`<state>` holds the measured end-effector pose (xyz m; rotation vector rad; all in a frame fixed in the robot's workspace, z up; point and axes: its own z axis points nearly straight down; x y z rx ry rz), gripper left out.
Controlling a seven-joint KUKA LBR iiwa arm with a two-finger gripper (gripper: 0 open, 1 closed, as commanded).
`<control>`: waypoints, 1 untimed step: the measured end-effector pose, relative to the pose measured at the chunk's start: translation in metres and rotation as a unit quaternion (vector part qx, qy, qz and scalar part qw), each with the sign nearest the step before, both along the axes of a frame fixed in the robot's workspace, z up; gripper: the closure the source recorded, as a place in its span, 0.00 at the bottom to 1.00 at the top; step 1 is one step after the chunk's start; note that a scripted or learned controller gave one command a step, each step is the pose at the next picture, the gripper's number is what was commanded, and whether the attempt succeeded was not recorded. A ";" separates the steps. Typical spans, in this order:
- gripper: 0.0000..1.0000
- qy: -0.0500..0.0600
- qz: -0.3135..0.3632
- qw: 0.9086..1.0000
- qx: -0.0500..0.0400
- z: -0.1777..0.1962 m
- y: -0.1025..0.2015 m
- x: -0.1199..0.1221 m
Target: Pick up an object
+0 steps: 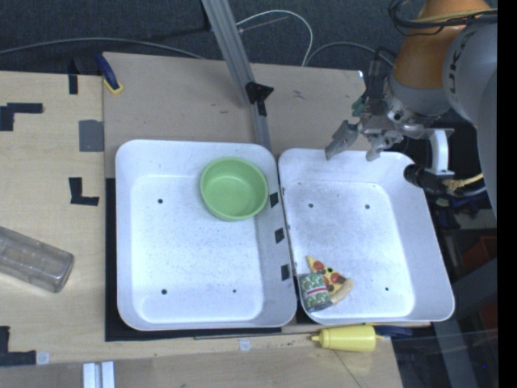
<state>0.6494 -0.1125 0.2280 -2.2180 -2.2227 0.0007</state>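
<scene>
Two shallow white bins sit side by side on the bench, seen from the fixed camera above.

Left bin: holds one green bowl, upright, in the far right corner, near the dividing rim. Likely light, stiff plastic with a smooth and perhaps slippery wall; a hold across the rim, one finger inside and one outside, looks the surest.

Right bin: holds one small flat item printed like a pizza slice, lying in the near left corner close to the bin wall. It appears thin and light, possibly soft; the nearby wall would crowd a finger on that side, so a pinch along the free edge seems better.

Gripper: hangs over the far rim of the right bin, well apart from both candidates. Its two fingers stand spread, with nothing between them.

Outside the bins: one yellow bottle lying on its side just beyond the near edge of the right bin; one clear tumbler lying on the bench left of the left bin.

Status: no object taken up yet; the pizza piece is the nearer candidate, within the bin under the gripper.
</scene>
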 end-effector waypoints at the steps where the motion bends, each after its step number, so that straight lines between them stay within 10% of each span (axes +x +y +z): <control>1: 0.00 0.000 0.000 1.000 0.000 0.000 0.000 0.000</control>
